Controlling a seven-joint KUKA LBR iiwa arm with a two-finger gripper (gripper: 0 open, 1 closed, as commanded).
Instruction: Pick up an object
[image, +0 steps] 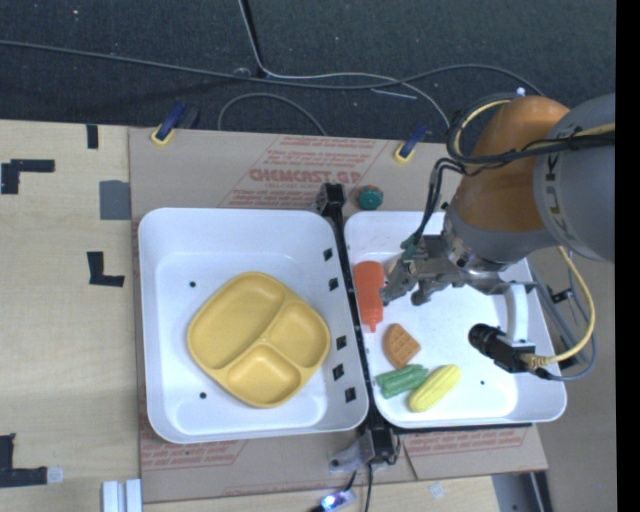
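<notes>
Gripper (408, 281) of the grey-and-orange arm (520, 190) hangs over the right bin (500, 405), just right of the orange carrot (369, 292) by the bin's left wall; its finger state cannot be told. Below the carrot lie a waffle-like cracker (402, 346), a green pea pod (400, 380) and a yellow corn cob (434, 387). Left of the carrot, the left bin (170, 300) holds a yellow divided plate (259, 338).

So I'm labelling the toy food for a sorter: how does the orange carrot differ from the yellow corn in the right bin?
The carrot is orange; the corn is yellow. The carrot lies lengthwise along the bin's left wall, by the divider; the corn lies at a slant near the front edge. The carrot lies alone, while the corn lies right beside a green vegetable. Both are elongated toy foods lying flat in the right bin.
</notes>
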